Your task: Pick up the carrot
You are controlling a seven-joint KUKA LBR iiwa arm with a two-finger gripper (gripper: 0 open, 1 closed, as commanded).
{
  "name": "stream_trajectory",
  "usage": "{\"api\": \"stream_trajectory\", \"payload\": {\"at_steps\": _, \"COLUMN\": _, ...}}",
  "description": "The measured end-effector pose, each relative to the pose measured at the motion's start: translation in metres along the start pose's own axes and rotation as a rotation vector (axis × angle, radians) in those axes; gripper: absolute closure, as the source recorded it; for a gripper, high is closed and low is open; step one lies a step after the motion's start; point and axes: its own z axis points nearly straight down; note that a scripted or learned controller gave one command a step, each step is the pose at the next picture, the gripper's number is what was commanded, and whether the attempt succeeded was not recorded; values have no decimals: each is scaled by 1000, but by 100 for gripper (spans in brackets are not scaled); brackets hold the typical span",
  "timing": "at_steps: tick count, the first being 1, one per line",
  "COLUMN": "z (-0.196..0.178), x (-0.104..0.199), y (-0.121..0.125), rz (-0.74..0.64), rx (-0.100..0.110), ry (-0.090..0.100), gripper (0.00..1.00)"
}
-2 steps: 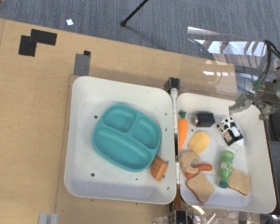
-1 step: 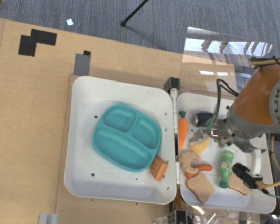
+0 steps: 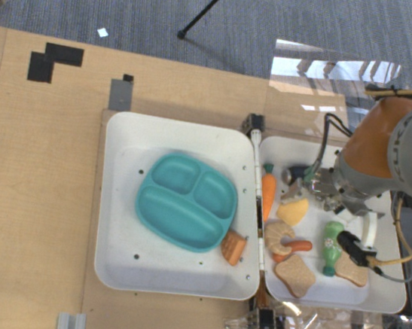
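Along the left wall of the right bin [image 3: 392, 304], seen from the fixed overhead camera, the carrot [image 3: 267, 194] lies with its long axis running roughly twelve to six o'clock, green top at twelve and orange tip at six, pressed close to the divider between the bins. The end effector [image 3: 329, 191] sits over the same bin at about three o'clock from the carrot, so the carrot lies toward nine o'clock from it, with a yellow piece [image 3: 294, 210] between them and slightly toward six. Whether the end effector is open or closed I cannot tell, since the wrist covers it; nothing is visibly held. My judgement is that the coming move is a short shift toward nine o'clock, with the grasp set across the carrot's width, and the bin wall leaves little room on that side.
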Motion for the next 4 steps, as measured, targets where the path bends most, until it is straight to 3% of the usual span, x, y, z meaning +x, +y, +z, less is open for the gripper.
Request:
{"api": "stream_trajectory", "payload": {"at_steps": 1, "z": -13, "x": 1, "y": 4, "rz": -6, "rx": -11, "ry": -2, "gripper": 100}}
{"api": "stream_trajectory", "payload": {"at_steps": 2, "z": -13, "x": 1, "y": 4, "rz": -6, "rx": -10, "ry": -1, "gripper": 0}}
{"api": "stream_trajectory", "payload": {"at_steps": 3, "z": -1, "x": 17, "y": 29, "rz": 22, "rx": -4, "ry": -12, "gripper": 0}}
{"api": "stream_trajectory", "payload": {"at_steps": 4, "z": -1, "x": 21, "y": -1, "rz": 261, "rx": -3, "ry": -1, "gripper": 0}}
